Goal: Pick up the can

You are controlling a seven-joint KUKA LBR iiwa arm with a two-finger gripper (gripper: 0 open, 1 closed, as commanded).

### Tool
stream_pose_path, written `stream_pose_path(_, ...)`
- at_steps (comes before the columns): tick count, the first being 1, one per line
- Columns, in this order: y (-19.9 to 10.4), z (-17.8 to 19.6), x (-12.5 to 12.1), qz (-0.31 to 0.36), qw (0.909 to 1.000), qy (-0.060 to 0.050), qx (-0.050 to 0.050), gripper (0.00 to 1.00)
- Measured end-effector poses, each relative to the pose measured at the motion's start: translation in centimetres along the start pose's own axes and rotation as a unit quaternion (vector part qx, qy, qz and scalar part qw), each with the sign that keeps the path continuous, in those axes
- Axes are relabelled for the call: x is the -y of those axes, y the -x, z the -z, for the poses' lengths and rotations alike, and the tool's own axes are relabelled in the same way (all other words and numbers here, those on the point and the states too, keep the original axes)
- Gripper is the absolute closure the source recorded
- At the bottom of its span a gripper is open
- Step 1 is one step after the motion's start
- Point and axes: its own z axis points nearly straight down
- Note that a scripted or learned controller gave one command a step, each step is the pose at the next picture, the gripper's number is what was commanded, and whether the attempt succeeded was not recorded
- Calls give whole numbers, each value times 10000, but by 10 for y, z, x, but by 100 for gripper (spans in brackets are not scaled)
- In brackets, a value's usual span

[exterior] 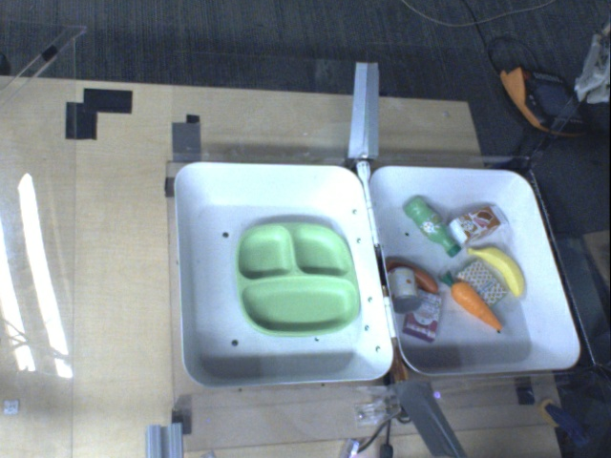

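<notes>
table (115, 284): pale wood, carrying 2 shallow white bins side by side, with a metal post rising at the far end of the seam between them.
left bin (200, 256): holds a green divided tray (298, 277) lying flat near its middle, with 3 compartments, 2 small ones on the far side and 1 long one on the near side.
right bin (535, 332): holds all the small items, grouped in its left and middle parts.
can (405, 288): on its side against the left wall of the right bin, just beside the seam, grey metal end facing the near side, red and white label; it touches the purple packet (423, 319) just nearer the camera.
green bottle (429, 223): lying tilted in the far part of the right bin, its cap end pointing toward the middle.
carton (476, 224): small red and white box just right of the bottle.
banana (503, 268): yellow, curved, lying right of the middle.
carrot (474, 304): orange, lying at a slant near the banana, with a checked yellow item (480, 279) between the 2.
jaws: cannot tell their state.
floor (239, 17): dark carpet beyond the table, with a cable looping across it at the upper right.
</notes>
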Motion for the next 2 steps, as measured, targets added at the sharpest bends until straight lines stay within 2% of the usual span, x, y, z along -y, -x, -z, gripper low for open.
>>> stream_pose_path(1, -1, 0, 0, -254, 9997, -3, 1, 100)
stream_pose_path(2, -46, 0, 36, -45, 10000, -5, -5, 100)
